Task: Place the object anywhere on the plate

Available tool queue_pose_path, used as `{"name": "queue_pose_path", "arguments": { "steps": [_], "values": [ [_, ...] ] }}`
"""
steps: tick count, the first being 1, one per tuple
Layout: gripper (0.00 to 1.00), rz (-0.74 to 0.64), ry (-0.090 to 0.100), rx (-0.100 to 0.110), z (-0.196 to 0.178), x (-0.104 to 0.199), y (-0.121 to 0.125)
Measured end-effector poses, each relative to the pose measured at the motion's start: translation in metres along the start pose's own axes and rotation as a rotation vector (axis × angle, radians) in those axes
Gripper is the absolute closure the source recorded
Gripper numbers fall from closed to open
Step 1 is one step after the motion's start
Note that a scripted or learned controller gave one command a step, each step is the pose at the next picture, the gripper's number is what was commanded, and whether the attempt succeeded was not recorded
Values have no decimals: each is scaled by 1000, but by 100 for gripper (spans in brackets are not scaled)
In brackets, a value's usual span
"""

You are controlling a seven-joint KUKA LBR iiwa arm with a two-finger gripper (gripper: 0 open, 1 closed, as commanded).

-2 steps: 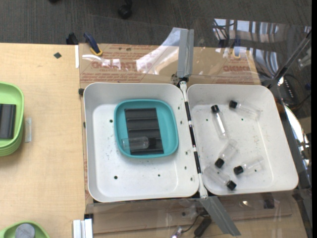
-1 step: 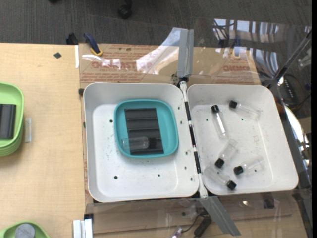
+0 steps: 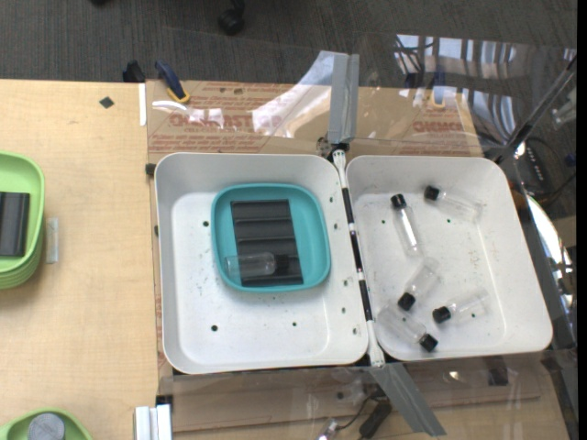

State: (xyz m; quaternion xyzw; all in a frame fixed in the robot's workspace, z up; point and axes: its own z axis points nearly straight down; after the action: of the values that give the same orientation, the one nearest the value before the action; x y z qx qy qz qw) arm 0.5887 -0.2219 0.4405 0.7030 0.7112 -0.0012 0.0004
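A teal plate [image 3: 316, 246] with a dark ridged middle sits in the left white bin [image 3: 183, 273]. One clear vial [image 3: 252, 265] lies on the plate near its front left part. Several clear vials with black caps lie loose in the right white bin [image 3: 514, 246]: one at the back middle [image 3: 404, 225], one at the back right [image 3: 451, 202], and a cluster near the front [image 3: 417, 291].
A green tray [image 3: 27, 186] holding a dark block stands at the far left of the wooden bench. A metal divider post [image 3: 341, 99] rises behind the seam between the bins. A green lidded item [image 3: 46, 426] sits at the bottom left corner.
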Motion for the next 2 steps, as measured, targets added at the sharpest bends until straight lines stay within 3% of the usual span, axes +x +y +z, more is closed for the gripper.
{"name": "queue_pose_path", "arguments": {
  "steps": [2],
  "values": [
    [0, 0, 0, 0, 0, 0, 0]
  ]
}}
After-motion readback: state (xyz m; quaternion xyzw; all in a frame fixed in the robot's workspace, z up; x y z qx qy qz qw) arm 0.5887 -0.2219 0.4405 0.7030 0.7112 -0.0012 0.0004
